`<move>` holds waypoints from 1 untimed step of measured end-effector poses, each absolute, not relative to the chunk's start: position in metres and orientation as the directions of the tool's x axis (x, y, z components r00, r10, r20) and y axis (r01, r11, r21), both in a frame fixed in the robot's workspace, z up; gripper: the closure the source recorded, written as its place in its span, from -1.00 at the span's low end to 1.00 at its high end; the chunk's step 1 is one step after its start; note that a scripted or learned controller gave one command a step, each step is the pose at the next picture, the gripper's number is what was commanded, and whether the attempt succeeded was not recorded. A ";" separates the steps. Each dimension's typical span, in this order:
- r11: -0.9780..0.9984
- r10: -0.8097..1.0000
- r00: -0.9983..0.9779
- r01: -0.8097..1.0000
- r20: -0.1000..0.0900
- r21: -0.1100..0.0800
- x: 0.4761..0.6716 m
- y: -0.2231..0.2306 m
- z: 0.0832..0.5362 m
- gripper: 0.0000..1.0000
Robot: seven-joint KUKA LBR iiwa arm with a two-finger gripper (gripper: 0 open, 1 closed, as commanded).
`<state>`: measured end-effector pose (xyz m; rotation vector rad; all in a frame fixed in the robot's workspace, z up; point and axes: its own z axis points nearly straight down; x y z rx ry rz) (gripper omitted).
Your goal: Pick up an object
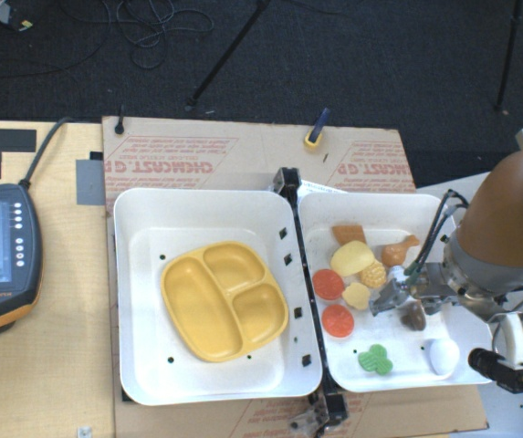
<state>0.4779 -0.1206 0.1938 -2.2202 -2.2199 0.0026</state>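
Yellow divided tray [224,299] lies in left bin [142,245]; toy foods [352,276] fill right bin [407,377].

The arm [498,235] (orange band up top) reaches in from the right, gripper [391,295] low.

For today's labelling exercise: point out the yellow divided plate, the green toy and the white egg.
yellow divided plate [224,299], camera view, central ridge.
green toy [375,360], camera view, its middle.
white egg [443,355], camera view, its top surface.

The arm [503,235] is cut off at the right edge and hides the right bin's [398,377] right side.
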 end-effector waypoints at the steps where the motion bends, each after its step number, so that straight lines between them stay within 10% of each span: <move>1: -0.005 1.000 0.005 1.000 -0.008 0.008 0.476 -0.215 0.303 -1.00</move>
